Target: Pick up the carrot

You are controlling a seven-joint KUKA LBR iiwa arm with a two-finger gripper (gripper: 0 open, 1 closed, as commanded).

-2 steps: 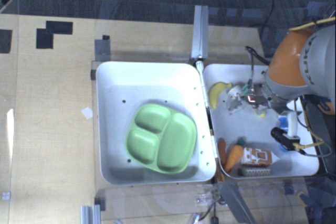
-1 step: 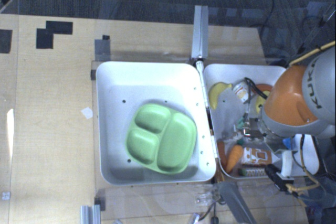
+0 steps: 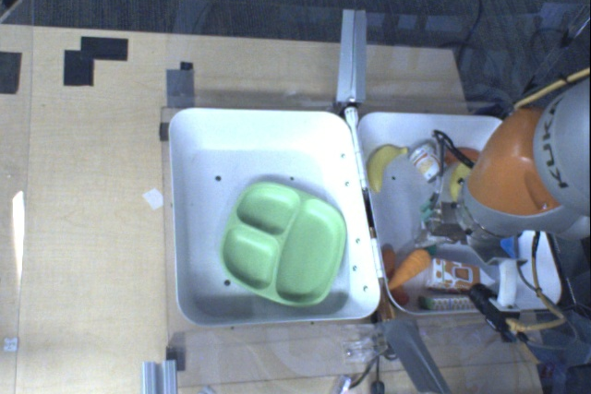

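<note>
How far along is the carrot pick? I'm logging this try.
Done: the grey arm's pincer is over the right-hand white bin, close above the orange carrot. In hand: nothing visibly; the carrot lies at the bin's near wall, beside a small printed carton. Left: grasping and lifting it.

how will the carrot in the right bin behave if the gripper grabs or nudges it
The carrot looks stiff and tapered, so it may slip toward its thin end when squeezed. Its round body could roll if pushed. It lies close to the bin wall and a small carton, which probably limits any rolling.
</note>
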